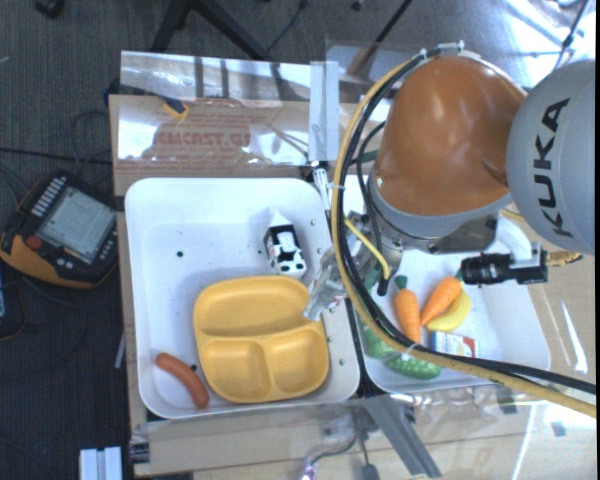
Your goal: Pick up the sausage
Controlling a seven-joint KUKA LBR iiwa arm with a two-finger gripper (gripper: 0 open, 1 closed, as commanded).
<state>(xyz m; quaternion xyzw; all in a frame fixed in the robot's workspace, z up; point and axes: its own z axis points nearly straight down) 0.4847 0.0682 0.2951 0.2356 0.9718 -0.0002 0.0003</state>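
Observation:
The sausage (183, 379) is orange-red and lies at the front left corner of the left bin (160, 228), just left of a yellow divided plate (260, 343). My gripper (321, 295) hangs over the plate's right rim, near the wall between the two bins, well to the right of the sausage. Nothing shows between the gripper and the sausage but the plate. The arm's large orange band and grey body cover much of the right bin.
A small black-and-white toy cow (285, 250) stands behind the plate. The right bin (525, 328) holds two carrots (408, 313), a yellow fruit (457, 313), a green pea pod (410, 365) and a small packet (450, 344). A pendant (65, 230) lies left of the bench.

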